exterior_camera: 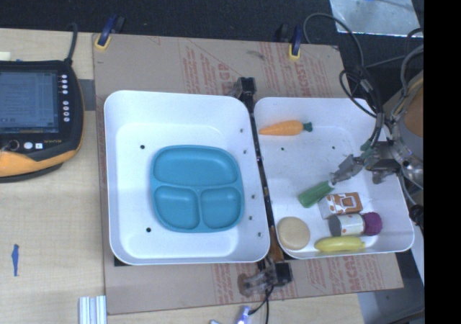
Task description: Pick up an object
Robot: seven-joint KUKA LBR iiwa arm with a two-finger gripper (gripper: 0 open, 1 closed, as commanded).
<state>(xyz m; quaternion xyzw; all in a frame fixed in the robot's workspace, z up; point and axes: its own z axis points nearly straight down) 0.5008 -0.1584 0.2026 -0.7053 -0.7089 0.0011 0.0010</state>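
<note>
The arm's pincer (351,168) hovers in the right bin (325,115), its fingers apart and holding nothing. A green cucumber-like toy (315,194) lies just below and left of it, its long axis slanting up toward the fingertips. A small carton (341,204) sits beside it; its label is unreadable.

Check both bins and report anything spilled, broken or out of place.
Nothing stands out. The blue tray lies flat in the left bin; the carrot and other play food sit loosely in the right bin, all inside the walls.
</note>
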